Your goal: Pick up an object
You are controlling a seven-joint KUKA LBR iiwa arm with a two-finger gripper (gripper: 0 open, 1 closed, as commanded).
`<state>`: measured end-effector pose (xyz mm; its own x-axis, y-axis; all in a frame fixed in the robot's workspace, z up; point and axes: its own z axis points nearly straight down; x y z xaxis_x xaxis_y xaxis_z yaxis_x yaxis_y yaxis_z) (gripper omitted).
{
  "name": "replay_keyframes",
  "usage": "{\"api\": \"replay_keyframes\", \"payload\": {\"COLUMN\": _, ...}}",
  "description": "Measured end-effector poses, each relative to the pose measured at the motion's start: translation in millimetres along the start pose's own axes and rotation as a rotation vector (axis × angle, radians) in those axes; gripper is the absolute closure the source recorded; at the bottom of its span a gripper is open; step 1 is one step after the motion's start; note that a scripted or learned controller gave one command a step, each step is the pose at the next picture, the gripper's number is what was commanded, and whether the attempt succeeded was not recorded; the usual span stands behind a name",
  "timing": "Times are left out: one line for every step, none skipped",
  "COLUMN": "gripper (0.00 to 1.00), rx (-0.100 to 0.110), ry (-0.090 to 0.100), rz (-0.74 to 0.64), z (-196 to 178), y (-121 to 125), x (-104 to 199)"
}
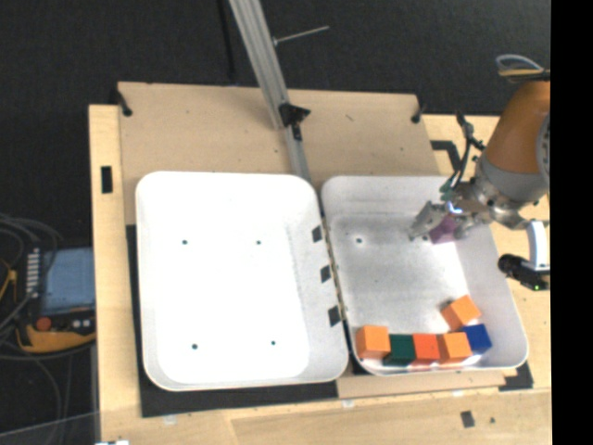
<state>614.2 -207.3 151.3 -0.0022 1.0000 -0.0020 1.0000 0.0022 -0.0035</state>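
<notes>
Two white bins are sitting side by side on the counter point(371, 123). We are seeing the right bin point(389, 276) holding a row of blocks point(424, 344) along its near wall: orange, green, orange, orange, blue, another orange above. Our end effector point(435, 225) is hovering over its far right corner, a purple block point(446, 231) clamped between its fingers. The left bin point(232, 276) is lying beside it.

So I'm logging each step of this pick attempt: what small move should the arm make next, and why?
Probably a short, straight lift. The gripper sits low at the upper right of the right bin, with a purple object right at its tip. Whether that object is actually gripped is not clear, and a small rise would show it. The coloured blocks lie apart along the bin's near edge.
</notes>
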Motion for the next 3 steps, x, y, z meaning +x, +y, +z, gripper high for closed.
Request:
{"api": "replay_keyframes", "payload": {"gripper": 0.0, "rx": 0.001, "ry": 0.0, "rz": 0.001, "z": 52, "y": -1, "x": -1}}
{"api": "replay_keyframes", "payload": {"gripper": 1.0, "rx": -0.007, "ry": -0.001, "rz": 0.002, "z": 38, "y": 1, "x": -2}}
{"api": "replay_keyframes", "payload": {"gripper": 1.0, "rx": -0.012, "ry": -0.001, "rz": -0.001, "z": -22, "y": 11, "x": -7}}
